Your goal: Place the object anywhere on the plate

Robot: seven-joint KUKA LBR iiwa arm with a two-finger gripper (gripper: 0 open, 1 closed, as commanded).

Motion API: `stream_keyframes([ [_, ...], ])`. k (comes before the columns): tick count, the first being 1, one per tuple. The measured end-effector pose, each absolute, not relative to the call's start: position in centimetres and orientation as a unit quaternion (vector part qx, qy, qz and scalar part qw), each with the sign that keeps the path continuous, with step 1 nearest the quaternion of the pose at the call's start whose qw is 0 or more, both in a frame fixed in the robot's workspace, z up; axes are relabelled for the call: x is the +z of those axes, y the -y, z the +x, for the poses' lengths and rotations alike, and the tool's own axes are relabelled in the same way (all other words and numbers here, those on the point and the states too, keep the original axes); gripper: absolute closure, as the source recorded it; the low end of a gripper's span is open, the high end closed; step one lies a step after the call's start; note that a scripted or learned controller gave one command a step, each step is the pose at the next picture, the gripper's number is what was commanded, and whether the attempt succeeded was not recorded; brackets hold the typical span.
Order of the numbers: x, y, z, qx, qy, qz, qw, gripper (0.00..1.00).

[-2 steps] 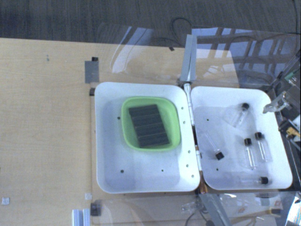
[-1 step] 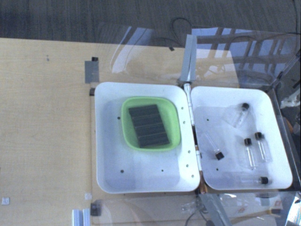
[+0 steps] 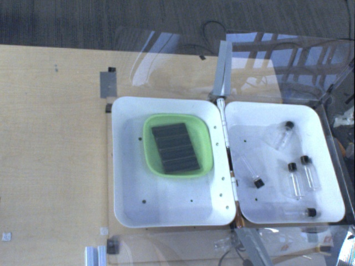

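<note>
Green is the square plate in the left bin, and a dark ridged block lies on the middle of this plate. To the right of the plate, the right bin holds five clear vials with black caps. The state of the hand I cannot tell.

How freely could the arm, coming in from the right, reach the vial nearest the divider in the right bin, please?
Probably freely: that vial lies flat on the right bin floor, apart from the other vials, with nothing over it. Its clear body may be hard to grip.
</note>
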State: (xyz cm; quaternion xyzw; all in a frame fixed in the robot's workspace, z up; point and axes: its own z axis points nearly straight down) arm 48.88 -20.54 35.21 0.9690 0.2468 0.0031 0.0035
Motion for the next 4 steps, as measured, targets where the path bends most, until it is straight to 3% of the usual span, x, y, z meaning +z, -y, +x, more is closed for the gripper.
stream_keyframes([
  [1,31.8,20.5,48.9,0.0018,-0.354,0.935,0.001,0.0],
  [2,36.4,20.3,48.9,0.0032,-0.431,0.902,0.004,0.0],
  [4,36.5,19.6,48.9,0.0022,-0.626,0.78,0.004,0.0],
])
